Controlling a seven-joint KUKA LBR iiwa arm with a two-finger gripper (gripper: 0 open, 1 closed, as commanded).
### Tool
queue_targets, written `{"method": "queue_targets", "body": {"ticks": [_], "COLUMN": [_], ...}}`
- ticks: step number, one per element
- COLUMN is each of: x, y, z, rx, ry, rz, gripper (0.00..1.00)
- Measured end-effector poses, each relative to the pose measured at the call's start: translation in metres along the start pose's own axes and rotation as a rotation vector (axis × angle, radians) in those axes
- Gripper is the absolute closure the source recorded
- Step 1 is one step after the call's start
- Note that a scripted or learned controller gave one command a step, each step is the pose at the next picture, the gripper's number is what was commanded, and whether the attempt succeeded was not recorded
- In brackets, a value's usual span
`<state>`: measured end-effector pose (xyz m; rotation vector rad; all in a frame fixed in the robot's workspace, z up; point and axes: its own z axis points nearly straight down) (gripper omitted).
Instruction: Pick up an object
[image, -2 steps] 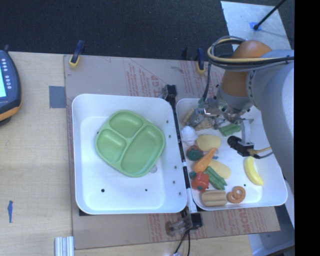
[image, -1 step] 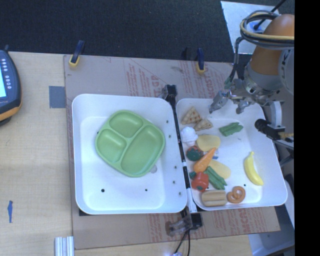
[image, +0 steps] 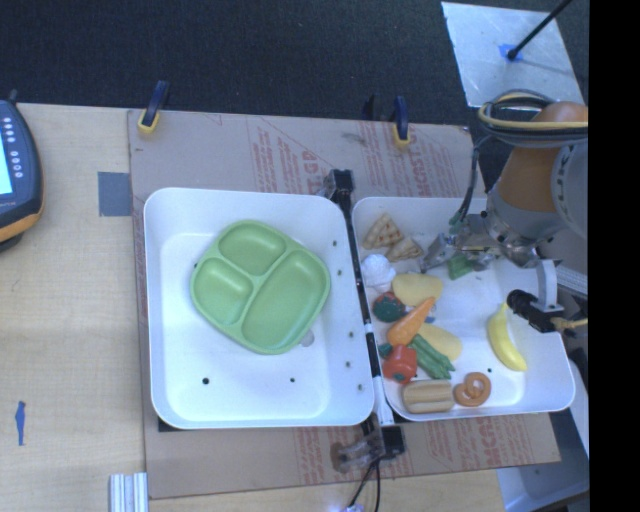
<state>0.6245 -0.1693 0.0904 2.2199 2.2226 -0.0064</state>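
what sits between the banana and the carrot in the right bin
In the camera view, a pale yellow toy food piece lies just right of the carrot; from there to the banana the stretch is bare white floor of the right bin.

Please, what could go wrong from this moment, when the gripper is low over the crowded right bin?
The gripper sits low in the right bin, over a small green piece whose hold I cannot confirm; it may slip. The carrot, the tomato and other toys lie packed together, so a grasp could catch two or push one aside.
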Motion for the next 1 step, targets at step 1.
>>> {"method": "queue_targets", "body": {"ticks": [1], "x": [0.073], "y": [-0.0439], "z": [-0.0061], "rx": [-0.009], "ry": [-0.001], "rz": [-0.007], "gripper": [0.0]}}
